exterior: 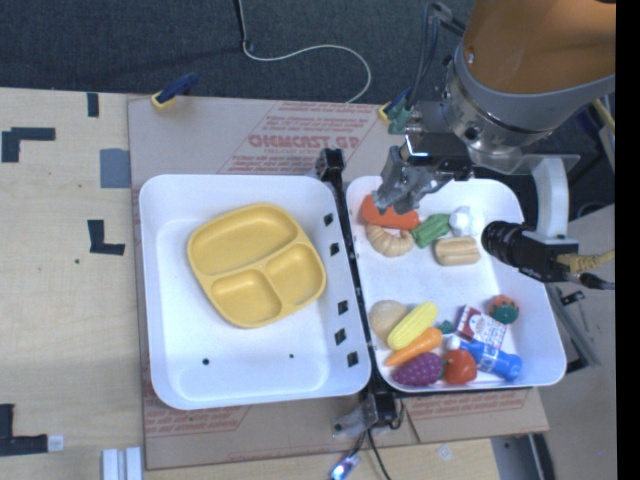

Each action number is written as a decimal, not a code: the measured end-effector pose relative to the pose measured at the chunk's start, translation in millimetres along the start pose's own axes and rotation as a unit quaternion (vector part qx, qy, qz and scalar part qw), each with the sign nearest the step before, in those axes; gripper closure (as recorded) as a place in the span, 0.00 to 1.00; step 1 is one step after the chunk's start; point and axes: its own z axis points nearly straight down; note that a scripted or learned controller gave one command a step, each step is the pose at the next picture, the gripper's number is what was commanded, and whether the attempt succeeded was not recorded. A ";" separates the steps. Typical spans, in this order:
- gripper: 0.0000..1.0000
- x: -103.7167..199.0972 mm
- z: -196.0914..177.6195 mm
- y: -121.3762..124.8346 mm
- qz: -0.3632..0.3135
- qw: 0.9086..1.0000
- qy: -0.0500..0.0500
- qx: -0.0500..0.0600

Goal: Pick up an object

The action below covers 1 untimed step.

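White right bin (540, 298): metal gripper (398, 200) (grip unclear) over glossy orange toy (385, 215).

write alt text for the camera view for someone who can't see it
A grey and orange robot arm's end effector is down in the right white bin, at an orange toy among toy foods such as a corn cob and purple grapes. The left white bin holds a yellow divided plate.
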 end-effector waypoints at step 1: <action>1.00 70.2 22.7 0.3 0.000 1.000 0.000 0.000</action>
